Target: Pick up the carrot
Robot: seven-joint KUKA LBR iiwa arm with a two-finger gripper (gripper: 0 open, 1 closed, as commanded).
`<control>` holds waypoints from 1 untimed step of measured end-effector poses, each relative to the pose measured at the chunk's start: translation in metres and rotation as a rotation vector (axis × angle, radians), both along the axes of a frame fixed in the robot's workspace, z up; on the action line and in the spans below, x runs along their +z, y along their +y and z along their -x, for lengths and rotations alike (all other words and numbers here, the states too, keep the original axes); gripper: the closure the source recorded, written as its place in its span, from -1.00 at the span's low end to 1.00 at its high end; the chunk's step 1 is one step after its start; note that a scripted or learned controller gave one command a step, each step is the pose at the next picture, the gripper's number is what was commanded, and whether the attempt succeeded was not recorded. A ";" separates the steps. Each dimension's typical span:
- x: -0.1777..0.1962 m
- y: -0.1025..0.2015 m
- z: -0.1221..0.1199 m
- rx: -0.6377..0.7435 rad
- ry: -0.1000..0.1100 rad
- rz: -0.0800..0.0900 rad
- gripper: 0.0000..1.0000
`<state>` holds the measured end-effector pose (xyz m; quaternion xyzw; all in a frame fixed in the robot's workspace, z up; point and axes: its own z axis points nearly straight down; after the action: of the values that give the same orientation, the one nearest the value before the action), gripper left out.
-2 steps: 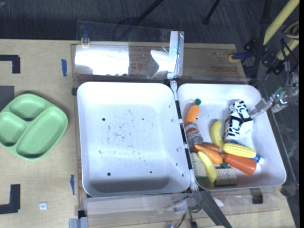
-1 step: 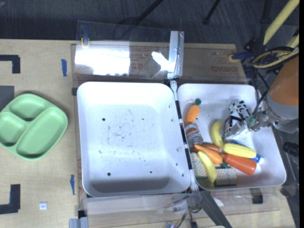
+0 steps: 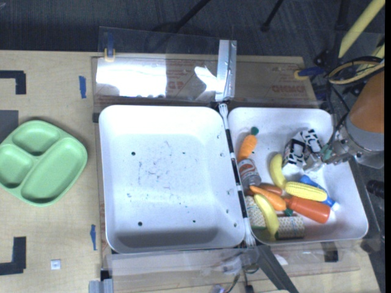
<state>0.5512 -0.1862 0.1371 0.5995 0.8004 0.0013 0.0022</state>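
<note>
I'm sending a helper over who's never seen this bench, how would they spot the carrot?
Look in the right white bin, at its upper-left area beside the divider. The carrot is the short orange cone with a green top, lying apart from the pile of bananas and corn.

Robotics lab setup: plywood counter with black and blue tape markers, two white bins side by side, clear acrylic panel behind them, tripod legs on dark carpet, loose cables at right, toy food props.
</note>
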 end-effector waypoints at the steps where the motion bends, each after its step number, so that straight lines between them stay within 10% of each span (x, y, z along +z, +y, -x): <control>1: 0.000 0.000 0.000 0.000 0.000 0.000 -1.00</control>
<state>0.5511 -0.1862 0.1371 0.5994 0.8004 0.0012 0.0021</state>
